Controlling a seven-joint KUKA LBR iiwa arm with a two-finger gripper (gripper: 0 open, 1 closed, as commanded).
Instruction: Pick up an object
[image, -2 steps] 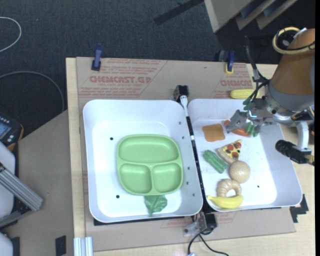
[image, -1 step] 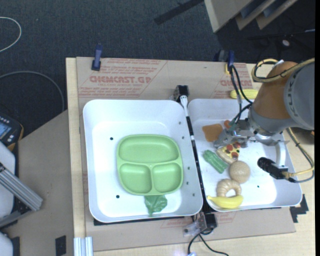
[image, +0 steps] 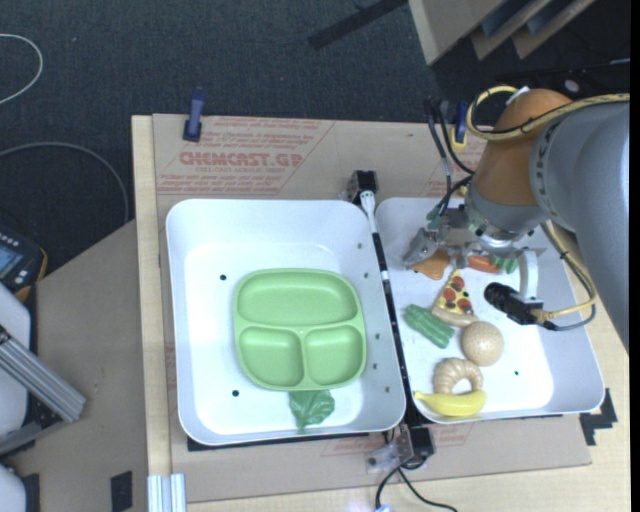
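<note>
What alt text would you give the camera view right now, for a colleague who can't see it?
The arm's gripper hangs low over the far end of the right bin, above toy foods: a pizza slice, green pod, croissant and banana. The left bin holds a green divided plate and a green leaf.

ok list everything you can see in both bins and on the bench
left bin: 1, white, left side of the bench
divided tray: 1, light green, middle of left bin
leafy piece: 1, green, left bin, at the tray's near edge
right bin: 1, white, right side
pizza slice: 1, yellow and red, right bin centre
bean pod: 1, green, left of the pizza slice
round ball: 1, beige, right bin
croissant: 1, tan, near side
banana: 1, yellow, near edge
orange piece: 1, under the tool
arm: 1, grey and orange, from right
tool: 1, over right bin's far side
</note>
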